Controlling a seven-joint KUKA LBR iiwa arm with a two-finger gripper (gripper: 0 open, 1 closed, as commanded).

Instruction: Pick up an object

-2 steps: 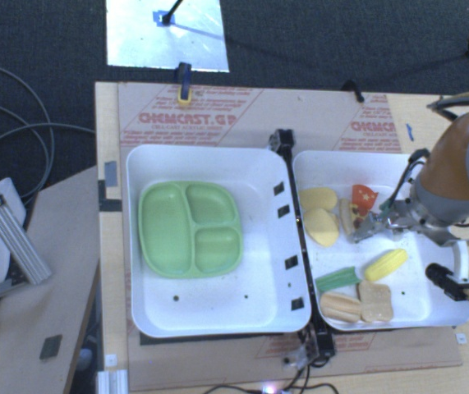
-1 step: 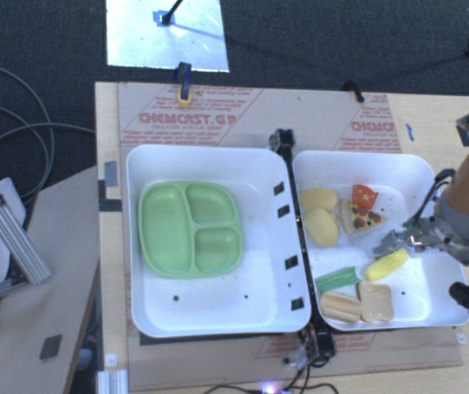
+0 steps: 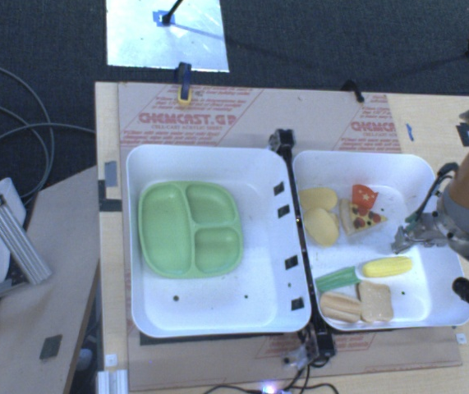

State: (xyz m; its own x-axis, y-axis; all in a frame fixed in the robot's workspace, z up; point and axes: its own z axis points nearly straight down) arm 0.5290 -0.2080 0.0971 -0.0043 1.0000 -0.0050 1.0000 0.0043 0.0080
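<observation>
Grey metal jaws (image 3: 405, 238) low in right shallow white bin (image 3: 419, 171), beside yellow plastic corn cob (image 3: 387, 266) – likely pick target, lying loose; opening and hold cannot tell; green divided plate (image 3: 190, 227) alone in left white bin (image 3: 148, 167)

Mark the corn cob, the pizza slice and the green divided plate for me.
corn cob (image 3: 387, 266), camera view, middle of the yellow cob.
pizza slice (image 3: 362, 217), camera view, centre of the topping.
green divided plate (image 3: 190, 227), camera view, ridge where its compartments meet.
</observation>
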